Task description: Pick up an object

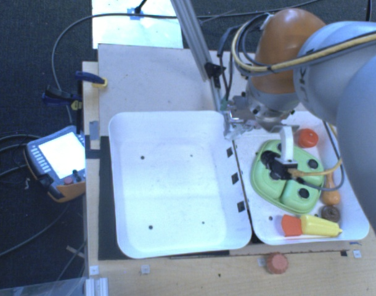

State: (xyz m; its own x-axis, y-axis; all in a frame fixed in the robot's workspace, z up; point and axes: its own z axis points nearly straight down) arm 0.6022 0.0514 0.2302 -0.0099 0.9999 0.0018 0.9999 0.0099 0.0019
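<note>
Down at 10 o'clock of the right bin (265, 217): the gripper (232, 128), close over the rim shared with the left bin (169, 184). No telling whether spread or closed, too blurred and crowded there. Reaching in from 3 o'clock: the grey arm (342, 73), orange band at its 9 o'clock end.

Flat in the middle of the right bin: a green tray (286, 196) with dark holes, at 4 o'clock of the gripper and near it. At 1 o'clock of the tray, just beside its edge: a red cap (307, 137). At 4 o'clock of the tray, just beside it: an orange ball (330, 197). At 6 o'clock of the ball, close by: a brown ring (330, 213). Along the bin's 6 o'clock rim, end to end and touching: an orange block (291, 226) and a yellow piece (322, 227).

Outside the bins, on the bench at 6 o'clock: a reddish disc (276, 263). Well off at 9 o'clock of the left bin: a lit handheld screen (55, 156).
</note>
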